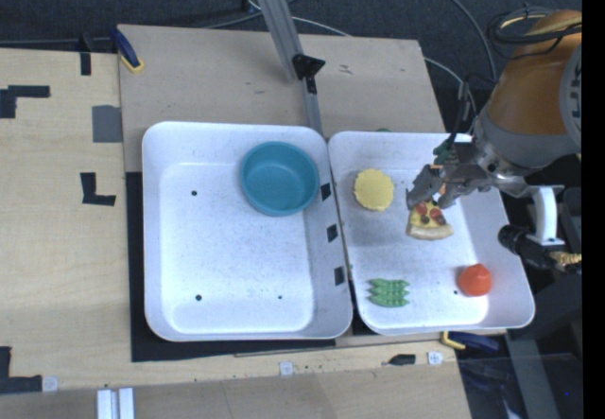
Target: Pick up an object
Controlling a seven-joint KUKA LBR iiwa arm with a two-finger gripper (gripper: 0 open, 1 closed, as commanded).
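Nearest the camera, low in the right-hand shallow white bin, lie a small green pea-pod toy and, well apart to its right, a small red-orange rounded object whose exact shape is hard to make out. Farther up the same bin, a pizza-slice toy with yellow crust and red spots rests on the floor; its upper edge is partly covered by the dark gripper, which sits right over it. The fingertips blur into the toy and the shadow beneath, so whether they are apart or closed, or touching the slice at all, cannot be told. Just left of the gripper lies a round yellow disc-shaped toy, apart from it. The grey arm with its orange band enters from the right, cut off by the frame edge. In the left-hand white bin, a blue round plastic bowl stands upright near the far wall.
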